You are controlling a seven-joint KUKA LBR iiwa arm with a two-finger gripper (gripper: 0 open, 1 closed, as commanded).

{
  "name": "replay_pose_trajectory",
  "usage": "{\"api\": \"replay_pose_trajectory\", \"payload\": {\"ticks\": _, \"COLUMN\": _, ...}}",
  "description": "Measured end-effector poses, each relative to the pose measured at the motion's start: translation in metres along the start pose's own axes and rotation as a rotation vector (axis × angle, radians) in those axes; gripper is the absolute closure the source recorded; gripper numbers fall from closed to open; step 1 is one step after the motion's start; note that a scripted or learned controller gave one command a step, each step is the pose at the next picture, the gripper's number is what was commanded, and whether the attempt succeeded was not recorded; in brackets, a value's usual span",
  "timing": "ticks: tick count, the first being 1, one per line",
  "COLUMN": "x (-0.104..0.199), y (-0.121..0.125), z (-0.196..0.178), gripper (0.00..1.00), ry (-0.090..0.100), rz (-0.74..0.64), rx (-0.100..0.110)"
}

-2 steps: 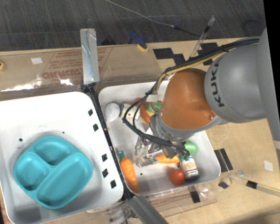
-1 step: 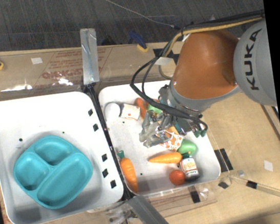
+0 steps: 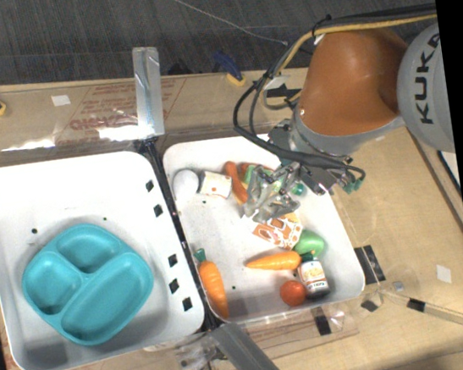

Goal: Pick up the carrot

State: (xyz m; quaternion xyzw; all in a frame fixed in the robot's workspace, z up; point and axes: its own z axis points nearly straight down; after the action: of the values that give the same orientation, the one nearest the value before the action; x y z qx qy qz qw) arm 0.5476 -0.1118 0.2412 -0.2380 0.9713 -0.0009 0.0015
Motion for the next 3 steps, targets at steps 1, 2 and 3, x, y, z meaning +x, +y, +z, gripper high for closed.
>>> {"api": "replay_pose_trajectory", "payload": {"ticks": 1, "x": -0.046, "y": 0.034, "z": 0.001, "gripper": 1.0, "ry": -0.002, "rz": -0.129, "rx": -0.001}}
{"api": "replay_pose_trajectory", "payload": {"ticks": 2, "x": -0.097, "y": 0.06, "z": 0.013, "gripper": 1.0, "ry": -0.002, "rz": -0.292, "rx": -0.002}}
{"api": "replay_pose_trajectory", "payload": {"ticks": 3, "x": -0.14, "y": 0.032, "z": 0.02, "gripper": 1.0, "ry": -0.002, "rz": -0.764, "rx": -0.003}}
